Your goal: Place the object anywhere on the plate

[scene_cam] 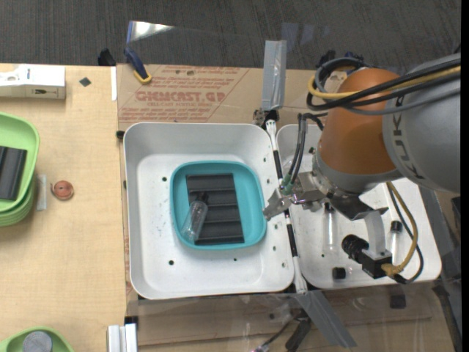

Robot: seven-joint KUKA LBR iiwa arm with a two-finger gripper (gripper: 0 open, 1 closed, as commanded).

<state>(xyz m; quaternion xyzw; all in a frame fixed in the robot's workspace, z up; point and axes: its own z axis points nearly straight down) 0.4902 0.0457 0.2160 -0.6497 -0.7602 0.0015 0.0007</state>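
In the camera view, we are taking the blue plate [253,196] as our landmark. It is sitting in the middle of the left bin [146,270], and a dark ridged insert [223,196] is covering most of its floor. A small clear tube [194,218] is lying on its side on this insert, in the lower left part of the plate and well inside the plate's rim. We are judging that this tube is the object of the task. It is resting there because the raised rim and the ridges are keeping it from rolling away, so the placing seems to us to be done.

The gripper [275,205] is hanging just beside the right edge of the plate, over the wall where the two bins are meeting. We are not able to tell if it is open or closed, and we are not seeing anything held in it. The tube is lying apart from it.

The right bin [421,270] is standing to the right of the plate, under the arm, and a small black piece [338,273] is lying in it. Far left of the plate, on the bench, a green dish [18,134] and a small round brown thing [63,189] are lying. Behind the plate, a cardboard sheet [183,94] is lying flat. None of these is standing between the gripper and the plate; only the bin wall is rising there.
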